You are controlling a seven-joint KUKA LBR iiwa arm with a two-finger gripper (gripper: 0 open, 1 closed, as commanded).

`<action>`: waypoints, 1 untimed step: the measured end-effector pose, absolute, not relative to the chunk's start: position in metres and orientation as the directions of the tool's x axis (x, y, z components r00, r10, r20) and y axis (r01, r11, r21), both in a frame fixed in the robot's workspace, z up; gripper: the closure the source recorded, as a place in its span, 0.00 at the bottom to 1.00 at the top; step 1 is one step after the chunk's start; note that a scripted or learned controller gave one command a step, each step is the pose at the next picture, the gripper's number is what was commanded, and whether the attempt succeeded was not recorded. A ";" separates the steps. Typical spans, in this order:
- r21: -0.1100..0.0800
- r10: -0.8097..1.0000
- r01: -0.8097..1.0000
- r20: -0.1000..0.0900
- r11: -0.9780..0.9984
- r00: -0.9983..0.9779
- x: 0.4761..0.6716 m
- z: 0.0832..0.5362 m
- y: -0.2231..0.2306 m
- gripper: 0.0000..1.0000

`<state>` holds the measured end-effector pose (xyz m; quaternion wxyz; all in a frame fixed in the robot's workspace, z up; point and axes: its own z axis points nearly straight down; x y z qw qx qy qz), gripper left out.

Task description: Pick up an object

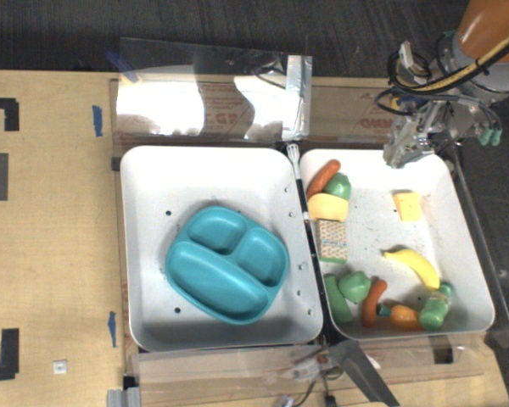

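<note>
My gripper (405, 153) hangs over the far edge of the right bin (467, 227), just above and behind a small yellow block (407, 206). Nothing shows between its fingers. Toy foods lie in that bin: a red sausage (323, 175) with a green piece (338, 186) and a yellow wedge (328, 208) at the far left, a banana (414, 265) at the right, a patterned cracker (333, 240), and green and orange vegetables (382, 303) along the near edge.
The left bin (144, 185) holds a teal divided plate (227, 264). A clear plastic sheet and tape (237, 100) stand behind the bins. Cables (424, 70) hang from the wrist at the upper right.
</note>
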<state>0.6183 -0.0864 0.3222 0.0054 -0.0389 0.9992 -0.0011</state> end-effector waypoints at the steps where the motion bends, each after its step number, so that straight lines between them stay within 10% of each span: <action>1: 0.001 -0.059 -0.059 -0.005 0.998 -0.998 0.666 0.288 -0.067 1.00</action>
